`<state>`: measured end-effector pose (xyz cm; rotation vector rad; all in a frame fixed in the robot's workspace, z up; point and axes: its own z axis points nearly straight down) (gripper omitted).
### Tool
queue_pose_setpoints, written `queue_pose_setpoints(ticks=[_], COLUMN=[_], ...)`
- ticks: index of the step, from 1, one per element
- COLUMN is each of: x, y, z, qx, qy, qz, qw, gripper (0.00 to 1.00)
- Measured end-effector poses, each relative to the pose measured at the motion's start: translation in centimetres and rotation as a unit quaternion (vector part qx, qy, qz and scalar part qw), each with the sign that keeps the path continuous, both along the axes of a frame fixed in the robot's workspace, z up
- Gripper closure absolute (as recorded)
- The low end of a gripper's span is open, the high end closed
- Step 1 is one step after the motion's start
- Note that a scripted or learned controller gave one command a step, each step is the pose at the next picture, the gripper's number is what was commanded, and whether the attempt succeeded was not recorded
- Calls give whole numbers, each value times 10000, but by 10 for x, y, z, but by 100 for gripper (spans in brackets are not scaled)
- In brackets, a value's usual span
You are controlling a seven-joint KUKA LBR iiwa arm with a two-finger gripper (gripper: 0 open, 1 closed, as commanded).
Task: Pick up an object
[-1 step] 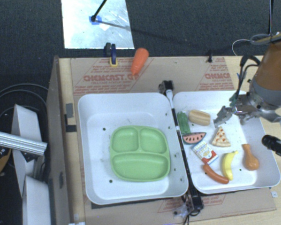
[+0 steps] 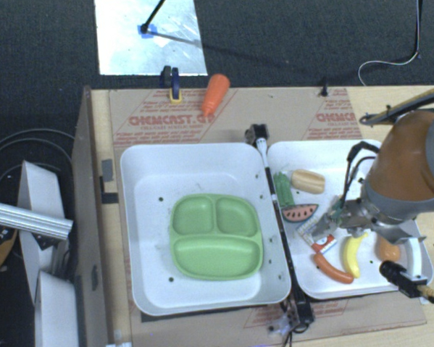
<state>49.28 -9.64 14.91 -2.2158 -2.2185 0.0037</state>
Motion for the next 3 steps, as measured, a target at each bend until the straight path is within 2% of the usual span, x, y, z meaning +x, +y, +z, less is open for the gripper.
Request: queue_pose_setpoints(ticks=[1, 2, 3], x=[8, 9, 75], y=[9, 9, 72], z=[-68, -55, 41], qx=[-7, -8, -12], qy=[-24, -42, -96], qz=[0, 3, 53], qw=[10000, 10000, 9999], gripper=[0, 100, 100])
